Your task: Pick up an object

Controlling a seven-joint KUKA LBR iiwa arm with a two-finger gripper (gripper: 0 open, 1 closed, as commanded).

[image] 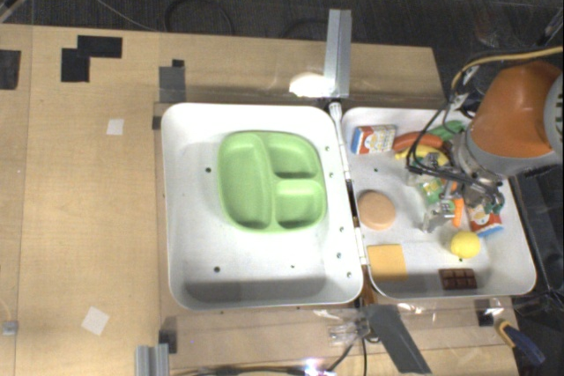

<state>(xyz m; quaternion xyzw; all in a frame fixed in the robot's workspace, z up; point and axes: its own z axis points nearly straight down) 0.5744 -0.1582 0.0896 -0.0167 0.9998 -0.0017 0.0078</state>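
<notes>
Left bin [189, 277]: one green tray [269, 179], three compartments, near centre.

Right bin [520, 273]: carton [374, 139] at the far left corner; tan disc [377, 210]; orange block [387, 259] just below it; brown bar [457, 279] by the near wall; yellow ball [466, 245]; a jumble of small coloured items (too tangled to name) under the arm.

Gripper [451, 209]: low over that jumble, just above the ball. Jaw state: cannot tell.

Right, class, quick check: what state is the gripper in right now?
Gripper: down in the right bin among the small items; open, closed or holding something cannot be told from this view.
</notes>
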